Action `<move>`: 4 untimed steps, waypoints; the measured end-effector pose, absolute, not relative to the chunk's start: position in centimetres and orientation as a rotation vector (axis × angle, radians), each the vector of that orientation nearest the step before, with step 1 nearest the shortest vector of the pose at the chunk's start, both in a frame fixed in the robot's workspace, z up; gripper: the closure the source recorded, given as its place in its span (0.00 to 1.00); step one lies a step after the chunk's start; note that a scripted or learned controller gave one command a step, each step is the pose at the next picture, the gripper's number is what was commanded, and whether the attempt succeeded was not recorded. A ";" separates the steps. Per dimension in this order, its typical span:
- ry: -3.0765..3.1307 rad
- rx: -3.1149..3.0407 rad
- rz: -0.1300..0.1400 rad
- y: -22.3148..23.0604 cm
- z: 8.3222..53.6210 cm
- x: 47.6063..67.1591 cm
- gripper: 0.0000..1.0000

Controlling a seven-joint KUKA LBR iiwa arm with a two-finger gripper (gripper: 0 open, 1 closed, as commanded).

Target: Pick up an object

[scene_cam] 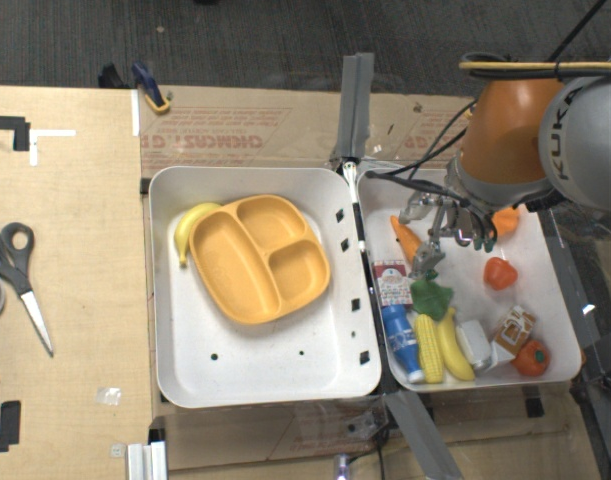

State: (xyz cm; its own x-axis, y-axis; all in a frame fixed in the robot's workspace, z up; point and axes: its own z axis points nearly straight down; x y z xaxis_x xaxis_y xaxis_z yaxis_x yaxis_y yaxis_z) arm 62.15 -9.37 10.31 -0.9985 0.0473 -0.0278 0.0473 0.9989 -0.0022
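Observation:
The right bin point(555, 268) holds several toy foods. An orange carrot point(403, 236) lies by its left wall, above a red carton point(391, 280) and a blue can point(400, 338). Beside the can are a corn cob point(429, 346), a yellow banana point(452, 346) and a green leafy piece point(432, 296). A red tomato point(500, 273) sits further right. My gripper point(453, 248) hangs over the bin's upper middle, open, with nothing between its fingers. The left fingertip point(426, 260) is just above the green piece.
The left bin point(185, 368) bears a yellow divided plate point(260, 258) with a banana point(190, 230) at its left rim. A brown box point(513, 328) and an orange fruit point(532, 358) lie at the right bin's lower right. Scissors point(20, 268) rest on the bench's left.

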 end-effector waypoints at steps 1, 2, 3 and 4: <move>3.117 0.064 -0.005 -9.4 10.1 62.7 0.00; 3.121 0.020 -0.005 -9.8 10.1 62.9 0.00; 3.113 0.197 0.000 -9.3 10.1 62.2 0.00; 3.118 0.175 -0.003 -9.3 10.0 62.7 0.00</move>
